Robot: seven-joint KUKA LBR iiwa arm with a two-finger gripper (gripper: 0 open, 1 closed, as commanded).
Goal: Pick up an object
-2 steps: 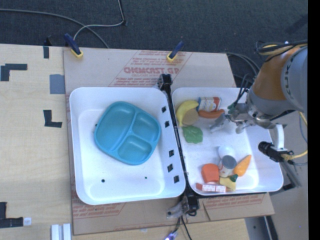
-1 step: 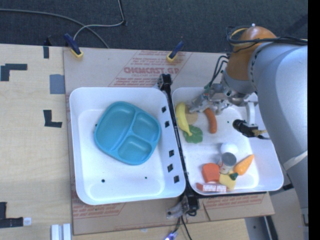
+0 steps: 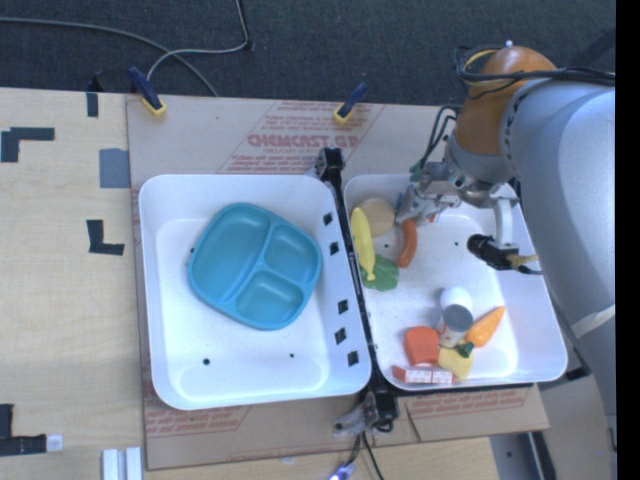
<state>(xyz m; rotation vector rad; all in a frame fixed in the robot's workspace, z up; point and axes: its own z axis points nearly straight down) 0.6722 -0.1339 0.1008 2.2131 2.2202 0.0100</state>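
1. The gripper (image 3: 416, 204) hangs over the far-left part of the right bin (image 3: 445, 263). The view does not show whether it is released or clenched, and nothing can be seen held in it.
2. The likeliest pick is the orange-red sausage (image 3: 406, 246). It lies just on the near side of the gripper, almost under it, and its long axis runs toward the view's lower edge with a slight lean.
3. A tan round piece (image 3: 377, 212) sits just to the gripper's left, about as close as the sausage.
4. Further left of the sausage, a yellow banana (image 3: 361, 244) lies roughly parallel to it, hard against the bin's left wall. A green piece (image 3: 384, 274) touches the banana's lower end.
5. A grip across the sausage's short width looks best. Bare floor lies open on its right side, but the left side is tight, with the banana near.
6. The can (image 3: 456, 310) and carrot (image 3: 486, 325) lie well apart, toward the near rim.
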